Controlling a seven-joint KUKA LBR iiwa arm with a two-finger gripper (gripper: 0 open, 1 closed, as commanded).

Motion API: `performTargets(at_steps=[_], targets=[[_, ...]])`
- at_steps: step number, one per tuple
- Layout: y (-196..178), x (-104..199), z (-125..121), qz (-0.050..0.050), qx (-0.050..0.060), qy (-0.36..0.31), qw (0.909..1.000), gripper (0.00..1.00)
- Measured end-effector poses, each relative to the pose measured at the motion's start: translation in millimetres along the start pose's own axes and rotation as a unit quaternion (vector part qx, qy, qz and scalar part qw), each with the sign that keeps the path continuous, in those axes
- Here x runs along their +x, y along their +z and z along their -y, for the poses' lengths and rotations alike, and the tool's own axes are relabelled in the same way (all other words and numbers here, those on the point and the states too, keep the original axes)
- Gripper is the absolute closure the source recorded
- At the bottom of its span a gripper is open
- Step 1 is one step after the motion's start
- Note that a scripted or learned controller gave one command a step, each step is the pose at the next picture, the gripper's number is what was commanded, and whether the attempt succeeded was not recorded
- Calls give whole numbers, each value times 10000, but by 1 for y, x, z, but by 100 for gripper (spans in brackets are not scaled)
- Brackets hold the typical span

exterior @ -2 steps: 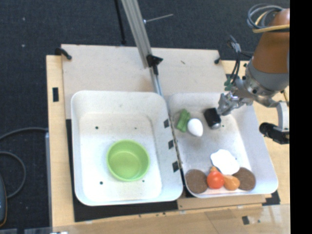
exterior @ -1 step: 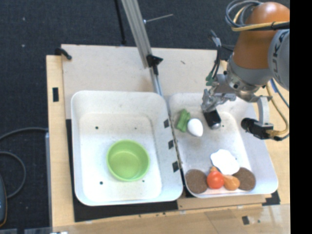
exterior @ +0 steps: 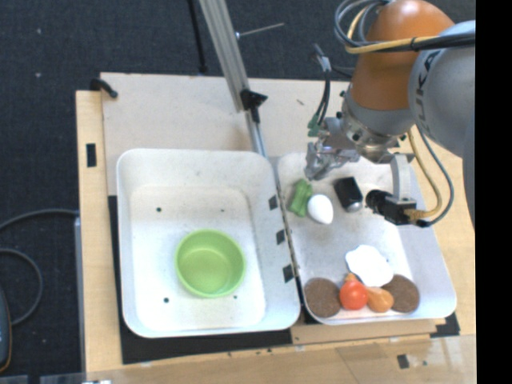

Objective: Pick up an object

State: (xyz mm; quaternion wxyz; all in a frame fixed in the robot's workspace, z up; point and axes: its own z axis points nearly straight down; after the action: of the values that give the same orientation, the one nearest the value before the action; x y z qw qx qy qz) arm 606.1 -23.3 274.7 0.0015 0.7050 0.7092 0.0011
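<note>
My gripper (exterior: 318, 166) hangs over the far left corner of the right bin (exterior: 424, 250), just above a small green object (exterior: 300, 198) and a white egg-shaped object (exterior: 320, 210). Nothing shows between its fingers. A black block (exterior: 347, 193) lies just right of the egg. Near the front of this bin sit a white lump (exterior: 369, 264), a red tomato (exterior: 353, 295), an orange piece (exterior: 380, 299) and two brown discs (exterior: 323, 296). A green bowl (exterior: 210, 262) rests in the left bin (exterior: 144, 174).
A slanted metal pole (exterior: 232, 62) rises behind the bins, its base near the gap between them. The arm's wrist and cables (exterior: 400, 202) overhang the right bin's far side. Bare bench board (exterior: 176, 110) lies behind the left bin.
</note>
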Motion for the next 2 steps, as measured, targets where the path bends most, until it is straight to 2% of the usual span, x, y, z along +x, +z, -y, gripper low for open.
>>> performTargets(at_steps=[1,2], targets=[[25,50,-16,-4,28,2,10000,100],[28,106,-37,-7,7,-6,10000,100]])
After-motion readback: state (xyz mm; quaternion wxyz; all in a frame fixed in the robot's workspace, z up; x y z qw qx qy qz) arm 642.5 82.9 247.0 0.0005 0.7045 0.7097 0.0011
